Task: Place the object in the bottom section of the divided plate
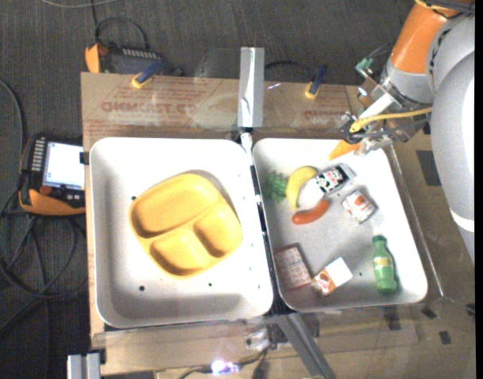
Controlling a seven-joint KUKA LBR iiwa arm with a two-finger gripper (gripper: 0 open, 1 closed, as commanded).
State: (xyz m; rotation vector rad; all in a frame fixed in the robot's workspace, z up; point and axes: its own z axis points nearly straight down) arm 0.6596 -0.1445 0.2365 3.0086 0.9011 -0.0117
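Note:
The yellow divided plate point(186, 223) lies in the left bin point(115, 290), with one large section at the far side and two smaller ones nearer the front. My gripper point(353, 138) hangs over the far right corner of the right bin point(407, 290). A small orange carrot-shaped piece point(341, 150) sticks out down and to the left from between its fingertips, and the gripper looks shut on it. The plate's sections hold nothing.
The right bin holds a banana point(301, 181), a green leafy piece point(275, 185), a red sausage point(311, 212), a black-and-white carton point(330, 180), a red-and-white can point(358, 205), a green bottle point(383, 264), a brown packet point(291, 265) and an orange-and-white carton point(332, 276).

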